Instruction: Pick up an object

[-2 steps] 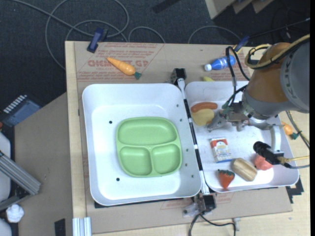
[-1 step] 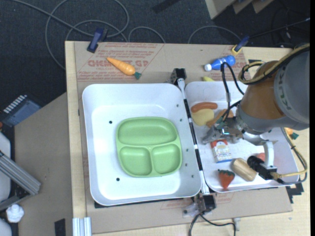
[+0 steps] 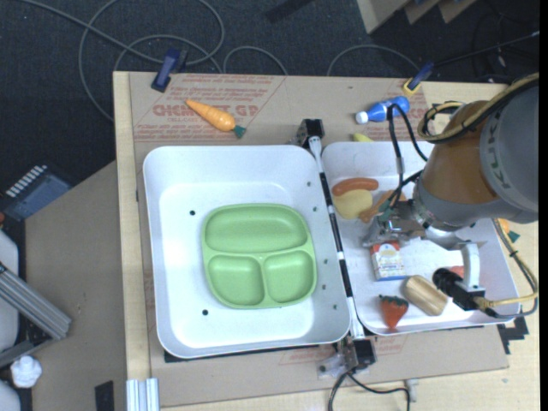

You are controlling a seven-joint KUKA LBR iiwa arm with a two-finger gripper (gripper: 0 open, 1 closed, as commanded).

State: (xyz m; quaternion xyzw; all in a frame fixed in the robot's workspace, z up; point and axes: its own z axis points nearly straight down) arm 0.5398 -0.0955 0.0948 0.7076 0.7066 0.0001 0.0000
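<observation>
The right bin (image 3: 366, 154) holds a red sausage (image 3: 355, 184), a yellow piece (image 3: 350, 203) just below it, a small red and white carton (image 3: 389, 262), a tan cylinder (image 3: 425, 295) and a red strawberry-like toy (image 3: 392, 312). My gripper (image 3: 390, 223) hangs low in this bin, between the yellow piece and the carton, close above both. The grey and orange arm behind it hides the bin's right half. Nothing shows between the gripper and any object.
The left bin (image 3: 171, 178) holds a green divided plate (image 3: 257, 255). On the bench behind the bins lie a toy carrot (image 3: 214, 116), a blue clip (image 3: 167, 69) and a blue and white bottle (image 3: 382, 110). Cables run across the floor beyond.
</observation>
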